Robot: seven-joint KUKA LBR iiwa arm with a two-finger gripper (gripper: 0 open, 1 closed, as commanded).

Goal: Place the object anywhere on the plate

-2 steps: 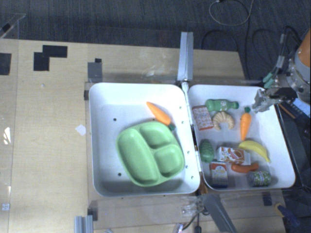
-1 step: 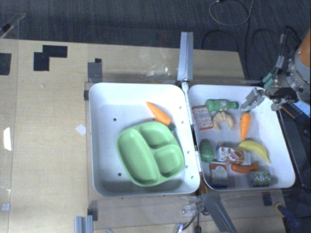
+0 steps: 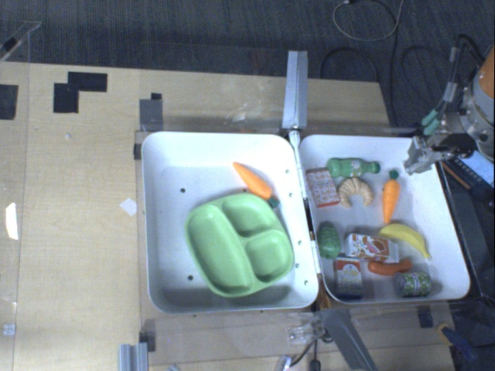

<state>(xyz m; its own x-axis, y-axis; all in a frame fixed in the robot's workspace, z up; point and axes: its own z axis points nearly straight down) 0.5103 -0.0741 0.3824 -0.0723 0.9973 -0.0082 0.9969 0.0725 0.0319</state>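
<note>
A green divided plate (image 3: 238,243) lies in the left bin (image 3: 166,207), toward its front right. An orange toy carrot (image 3: 253,179) rests on the bin floor just behind the plate, its tip touching the plate's far rim. My gripper (image 3: 419,159) hangs over the back right corner of the right bin (image 3: 456,253), close to a second orange carrot (image 3: 390,196) that lies below and left of it. Nothing shows between its fingers.
The right bin holds a green bottle (image 3: 352,166), a croissant (image 3: 356,192), a red-and-white packet (image 3: 322,188), a banana (image 3: 407,238), a green cucumber-like piece (image 3: 329,239), small cartons (image 3: 370,247), a red sausage (image 3: 389,267) and a can (image 3: 412,284). A metal divider post (image 3: 295,91) stands behind the bins.
</note>
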